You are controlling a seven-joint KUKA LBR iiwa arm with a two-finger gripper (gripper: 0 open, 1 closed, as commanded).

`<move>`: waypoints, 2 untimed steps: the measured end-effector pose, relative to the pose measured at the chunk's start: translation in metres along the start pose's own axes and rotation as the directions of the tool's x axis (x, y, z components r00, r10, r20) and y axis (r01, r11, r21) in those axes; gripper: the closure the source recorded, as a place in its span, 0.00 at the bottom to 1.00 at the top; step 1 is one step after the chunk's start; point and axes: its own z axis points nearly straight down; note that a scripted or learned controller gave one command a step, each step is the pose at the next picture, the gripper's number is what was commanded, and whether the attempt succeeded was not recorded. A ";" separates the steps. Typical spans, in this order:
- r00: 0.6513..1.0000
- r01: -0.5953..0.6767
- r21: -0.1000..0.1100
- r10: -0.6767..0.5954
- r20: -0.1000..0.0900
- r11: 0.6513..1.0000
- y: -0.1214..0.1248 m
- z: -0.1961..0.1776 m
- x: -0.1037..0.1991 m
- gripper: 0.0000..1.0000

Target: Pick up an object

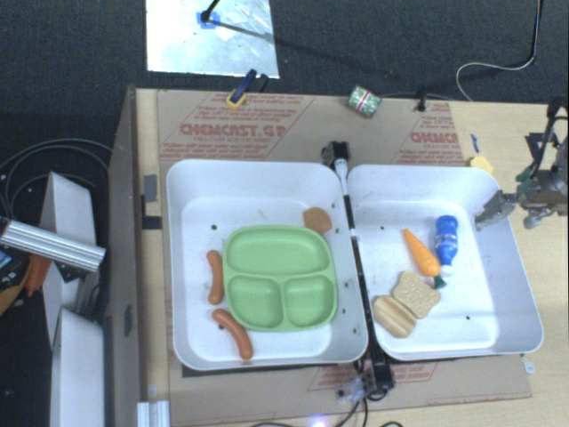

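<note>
The right bin (507, 318) holds an orange carrot (420, 251), a blue bottle (445, 238), a square cracker (416, 294) and a tan bread roll (394, 316). In the left bin (191, 238) lie a green divided plate (280, 276), two sausages (214, 277) (235, 334) and a brown round piece (316, 220). My gripper (508, 219) hangs over the right bin's right rim, to the right of the bottle and apart from it. Its fingers (490, 211) are spread open with nothing between them.
A small green can (364, 101) and a yellow-and-blue clip (242, 88) lie on the cardboard behind the bins. A small yellow item (481, 162) sits by the right bin's back corner. A black divider (348, 221) runs between the bins.
</note>
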 end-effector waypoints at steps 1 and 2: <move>1.000 0.001 0.004 -0.001 -0.001 1.000 0.041 0.141 0.008 0.00; 1.000 0.001 0.001 -0.001 -0.001 1.000 0.036 0.181 0.054 0.00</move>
